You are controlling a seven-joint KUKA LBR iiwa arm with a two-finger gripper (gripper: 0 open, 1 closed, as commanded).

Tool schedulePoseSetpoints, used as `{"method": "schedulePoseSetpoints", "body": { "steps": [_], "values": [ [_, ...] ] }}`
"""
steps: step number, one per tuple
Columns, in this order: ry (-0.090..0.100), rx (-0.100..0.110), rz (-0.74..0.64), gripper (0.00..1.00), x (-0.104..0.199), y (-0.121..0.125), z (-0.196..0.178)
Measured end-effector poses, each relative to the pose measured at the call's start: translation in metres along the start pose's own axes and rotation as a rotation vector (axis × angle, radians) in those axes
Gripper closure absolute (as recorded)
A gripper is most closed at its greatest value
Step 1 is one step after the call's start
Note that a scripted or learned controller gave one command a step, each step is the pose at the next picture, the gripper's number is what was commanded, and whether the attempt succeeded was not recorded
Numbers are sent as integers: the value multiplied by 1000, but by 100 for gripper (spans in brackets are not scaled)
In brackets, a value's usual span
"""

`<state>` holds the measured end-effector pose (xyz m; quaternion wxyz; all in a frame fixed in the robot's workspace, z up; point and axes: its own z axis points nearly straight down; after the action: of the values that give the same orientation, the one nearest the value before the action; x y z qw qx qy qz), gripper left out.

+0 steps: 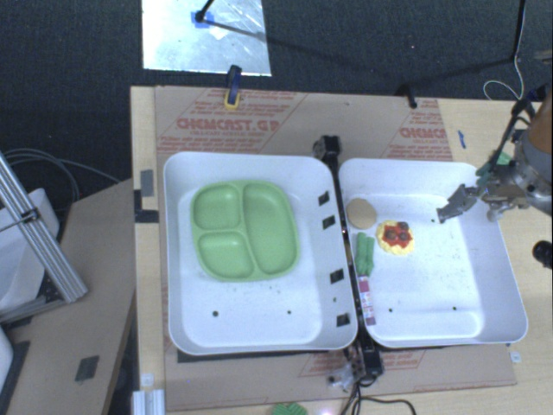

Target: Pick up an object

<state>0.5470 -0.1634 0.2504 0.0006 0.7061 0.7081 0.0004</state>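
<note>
The right bin (484,322) holds a tan round disc (361,213), a yellow piece with red spots (397,238), a green block (365,254) and a slim red-and-white stick (366,302), all near its left wall. My gripper (467,204) hangs over the bin's upper right part. It is well to the right of the yellow piece, and nothing shows in its grasp.
In the left bin (186,318) lies a green divided plate (244,230). A black divider with clips (333,223) runs between the bins. A silver sheet (206,22) lies on the dark floor beyond the bench. Metal framing (34,232) stands at left.
</note>
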Motion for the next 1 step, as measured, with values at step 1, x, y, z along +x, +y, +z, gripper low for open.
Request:
{"method": "schedulePoseSetpoints", "body": {
  "steps": [1],
  "values": [
    [1, -6, -8, 0, 37, 101, 20]
  ]
}}
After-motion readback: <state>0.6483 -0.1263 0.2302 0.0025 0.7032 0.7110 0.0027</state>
